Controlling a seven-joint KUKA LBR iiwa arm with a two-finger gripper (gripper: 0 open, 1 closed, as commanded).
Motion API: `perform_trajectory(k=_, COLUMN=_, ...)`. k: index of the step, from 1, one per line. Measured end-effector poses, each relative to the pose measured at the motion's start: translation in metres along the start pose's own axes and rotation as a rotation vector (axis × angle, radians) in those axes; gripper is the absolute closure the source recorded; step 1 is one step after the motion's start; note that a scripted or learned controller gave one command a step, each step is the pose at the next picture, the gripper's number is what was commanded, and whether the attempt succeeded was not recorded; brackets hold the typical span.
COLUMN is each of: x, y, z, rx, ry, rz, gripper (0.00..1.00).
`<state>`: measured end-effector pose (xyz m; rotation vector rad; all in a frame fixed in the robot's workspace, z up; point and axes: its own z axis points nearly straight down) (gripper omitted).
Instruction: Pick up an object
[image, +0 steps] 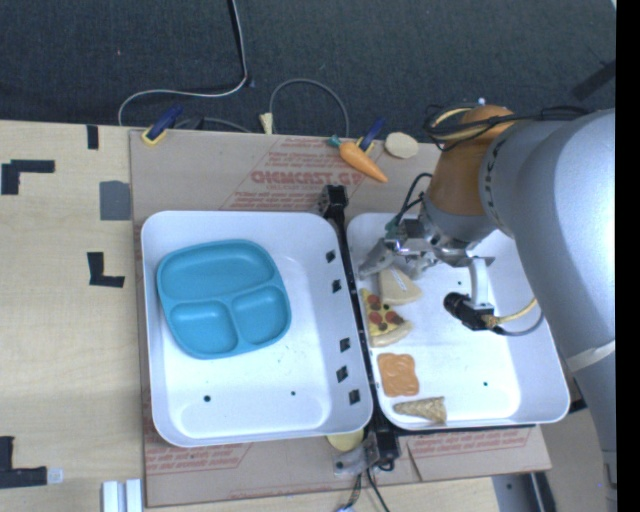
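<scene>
My gripper (397, 254) hangs low over the upper left part of the right bin (500, 385). Directly below it lies a pale cream wedge (402, 291), partly covered by the gripper's tip. A toy pizza slice (384, 321) rests just under that wedge, near the bin's left wall. Further toward the front lie a flat orange piece (398, 374) and a tan wedge (421, 408). I cannot make out whether anything sits in the gripper.
The left bin (300, 390) holds a blue divided plate (224, 297). Behind the bins, on the cardboard, lie a toy carrot (362, 161) and a pale round piece (402, 145). A black cable plug (468, 309) hangs from the wrist over the right bin.
</scene>
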<state>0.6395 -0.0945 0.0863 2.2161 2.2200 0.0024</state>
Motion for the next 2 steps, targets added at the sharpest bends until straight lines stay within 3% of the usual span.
perform_trajectory(k=1, x=0.0, y=0.0, z=-0.01, rx=0.001, ry=0.0, rz=0.0, gripper=1.0)
perform_trajectory(k=2, x=0.045, y=-0.034, z=-0.104, rx=-0.002, ry=0.004, rz=-0.004, gripper=1.0)
